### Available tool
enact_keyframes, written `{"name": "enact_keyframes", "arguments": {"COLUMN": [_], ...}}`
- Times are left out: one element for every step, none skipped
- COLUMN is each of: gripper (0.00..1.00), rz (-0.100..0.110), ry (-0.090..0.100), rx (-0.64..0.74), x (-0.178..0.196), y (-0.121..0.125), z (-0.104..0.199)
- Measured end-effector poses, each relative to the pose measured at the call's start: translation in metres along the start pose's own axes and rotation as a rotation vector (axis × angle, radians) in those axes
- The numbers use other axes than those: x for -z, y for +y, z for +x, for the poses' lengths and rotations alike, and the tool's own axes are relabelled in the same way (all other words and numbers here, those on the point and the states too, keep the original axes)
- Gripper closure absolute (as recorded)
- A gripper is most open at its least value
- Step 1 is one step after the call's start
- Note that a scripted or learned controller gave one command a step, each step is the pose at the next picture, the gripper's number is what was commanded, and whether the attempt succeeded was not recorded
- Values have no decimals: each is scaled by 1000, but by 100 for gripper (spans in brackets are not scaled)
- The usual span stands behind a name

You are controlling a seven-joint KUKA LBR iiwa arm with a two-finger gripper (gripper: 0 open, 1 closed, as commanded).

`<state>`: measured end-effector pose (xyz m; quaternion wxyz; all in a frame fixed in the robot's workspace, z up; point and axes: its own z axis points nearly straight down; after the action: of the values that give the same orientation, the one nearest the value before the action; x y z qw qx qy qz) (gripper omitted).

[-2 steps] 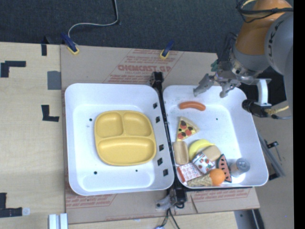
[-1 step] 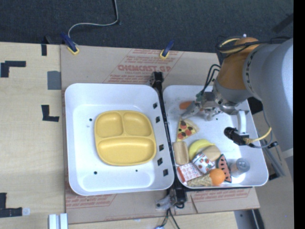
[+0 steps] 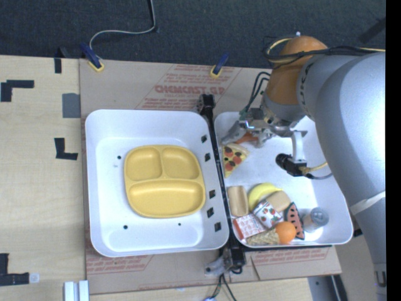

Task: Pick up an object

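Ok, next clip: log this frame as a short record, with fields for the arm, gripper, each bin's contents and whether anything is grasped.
arm: KUKA arm reaching in over the right bin
gripper: gripper low at the right bin's far end, just above the toy pizza slice
left bin: left bin holds a yellow divided plate
right bin: pizza slice at the far end; toy food pile at the near end, including a banana, orange and watermelon slice
grasped: nothing seen between the fingers; their state is unclear
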<state>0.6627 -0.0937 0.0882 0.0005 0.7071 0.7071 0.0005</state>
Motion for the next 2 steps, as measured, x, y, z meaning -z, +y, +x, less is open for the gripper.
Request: {"name": "enact_keyframes", "arguments": {"gripper": [100,0], "rz": [-3,-2], "ry": [2,2], "rx": [3,3], "x": [11,11], "y": [1,1], "z": [2,2]}}
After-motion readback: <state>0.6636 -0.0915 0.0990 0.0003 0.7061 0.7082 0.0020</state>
